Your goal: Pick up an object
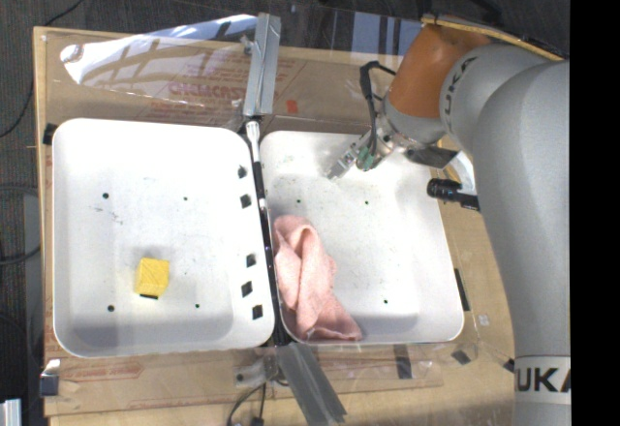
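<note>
Gripper hangs over rear of right bin; nothing visibly held. Pink cloth lies bunched at that bin's front-left, well apart from it. Looks soft, light, floppy; pinch a raised fold. Yellow block sits in left bin.

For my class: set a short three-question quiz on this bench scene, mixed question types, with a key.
1. True or false: the yellow block lies in the left bin.
2. Which bin holds the pink cloth? A) left B) right
3. Fill in: the tool hangs over the ____ part of the right bin, far from or near the cloth?

Key: 1 true. 2 B. 3 upper; far from the cloth, nothing seen between its tips.
</note>
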Controlling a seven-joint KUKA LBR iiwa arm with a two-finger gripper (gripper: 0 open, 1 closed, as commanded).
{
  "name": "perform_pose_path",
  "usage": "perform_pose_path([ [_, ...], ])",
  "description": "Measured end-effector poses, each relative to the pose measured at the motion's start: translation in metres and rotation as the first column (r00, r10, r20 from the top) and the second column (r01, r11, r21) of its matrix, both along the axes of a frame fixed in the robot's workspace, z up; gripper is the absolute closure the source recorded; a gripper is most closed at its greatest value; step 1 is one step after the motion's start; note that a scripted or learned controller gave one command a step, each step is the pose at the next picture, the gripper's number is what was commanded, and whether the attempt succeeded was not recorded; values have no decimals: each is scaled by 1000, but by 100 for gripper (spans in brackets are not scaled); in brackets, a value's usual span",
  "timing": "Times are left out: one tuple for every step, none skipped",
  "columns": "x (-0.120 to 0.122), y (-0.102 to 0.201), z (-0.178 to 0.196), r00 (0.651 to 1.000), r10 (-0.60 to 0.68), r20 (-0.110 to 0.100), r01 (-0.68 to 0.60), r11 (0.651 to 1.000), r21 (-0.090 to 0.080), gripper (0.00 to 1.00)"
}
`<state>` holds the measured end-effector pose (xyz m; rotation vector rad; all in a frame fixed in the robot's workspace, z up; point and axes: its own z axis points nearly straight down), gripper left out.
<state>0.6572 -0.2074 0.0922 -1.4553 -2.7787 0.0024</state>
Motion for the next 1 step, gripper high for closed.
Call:
perform_pose_path([
  [0,0,0,998,67,0,-67,998,1,100],
])
